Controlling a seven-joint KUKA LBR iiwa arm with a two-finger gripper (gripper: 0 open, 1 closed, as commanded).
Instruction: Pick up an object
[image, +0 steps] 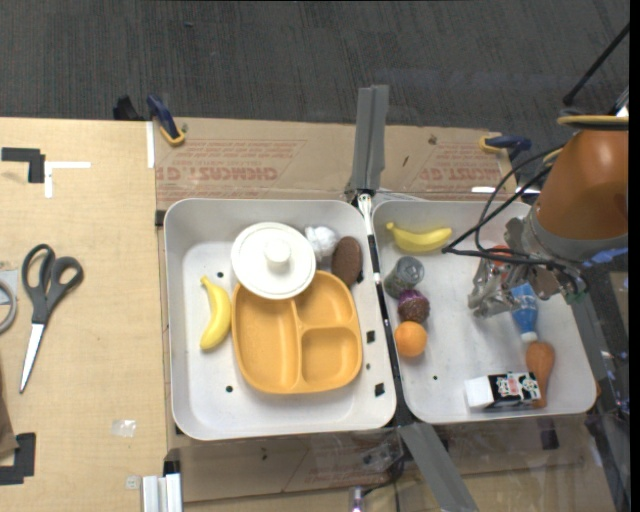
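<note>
At the right bin's (440, 400) right edge, the gripper (488, 297) partly hides a blue bottle (524, 318); jaw state unclear.

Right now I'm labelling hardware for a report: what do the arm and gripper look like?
The arm is bulky and rounded, showing a glossy orange band over a grey section near the wrist. Thin black cables loop around it, with one red wire by the wrist. The gripper is small, grey metal, with slim fingers; no markings can be made out.
</note>
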